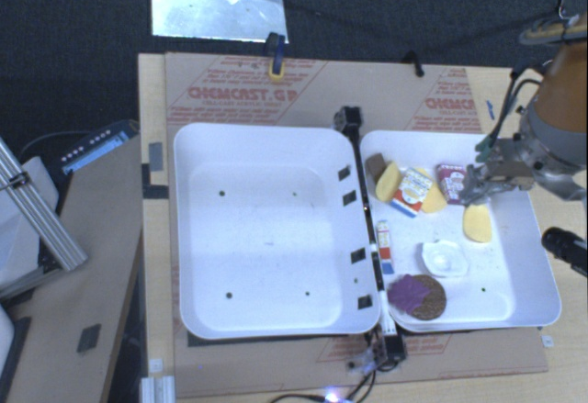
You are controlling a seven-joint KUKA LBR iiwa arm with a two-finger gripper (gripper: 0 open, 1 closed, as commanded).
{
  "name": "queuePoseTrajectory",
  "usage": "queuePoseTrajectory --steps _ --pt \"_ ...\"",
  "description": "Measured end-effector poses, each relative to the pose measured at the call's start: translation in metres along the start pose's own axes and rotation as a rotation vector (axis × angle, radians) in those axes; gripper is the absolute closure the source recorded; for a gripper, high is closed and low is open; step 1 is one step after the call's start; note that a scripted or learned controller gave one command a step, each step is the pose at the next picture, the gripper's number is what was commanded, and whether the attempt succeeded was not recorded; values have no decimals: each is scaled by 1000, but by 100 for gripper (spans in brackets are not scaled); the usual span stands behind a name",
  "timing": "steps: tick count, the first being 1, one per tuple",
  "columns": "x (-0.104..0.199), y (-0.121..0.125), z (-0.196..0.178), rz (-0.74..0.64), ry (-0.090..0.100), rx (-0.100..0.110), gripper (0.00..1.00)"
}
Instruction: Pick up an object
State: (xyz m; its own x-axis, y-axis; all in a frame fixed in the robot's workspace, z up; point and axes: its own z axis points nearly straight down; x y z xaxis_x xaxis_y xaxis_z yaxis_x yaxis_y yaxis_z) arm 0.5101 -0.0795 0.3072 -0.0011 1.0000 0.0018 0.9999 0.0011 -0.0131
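grey gripper (480, 183) hovers above yellow object (477, 224) in right bin (537, 300); grip state unclear.

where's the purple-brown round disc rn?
The purple-brown round disc lies in the right bin, near its front-left corner, just below the small white round cup.

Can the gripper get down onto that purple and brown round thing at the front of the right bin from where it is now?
Probably yes. The purple and brown disc lies flat near the right bin's front edge with nothing on top of it. The gripper hangs farther back over the same bin, and a white cup sits just behind the disc.
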Motion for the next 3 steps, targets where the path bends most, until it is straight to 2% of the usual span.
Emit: queuePoseTrajectory --steps 1,2,3 --pt "40 -4 -121 -8 -1 -28 100" --pt "48 -18 -235 -5 -2 -30 100" --pt "-16 -14 -228 5 -4 -17 100"
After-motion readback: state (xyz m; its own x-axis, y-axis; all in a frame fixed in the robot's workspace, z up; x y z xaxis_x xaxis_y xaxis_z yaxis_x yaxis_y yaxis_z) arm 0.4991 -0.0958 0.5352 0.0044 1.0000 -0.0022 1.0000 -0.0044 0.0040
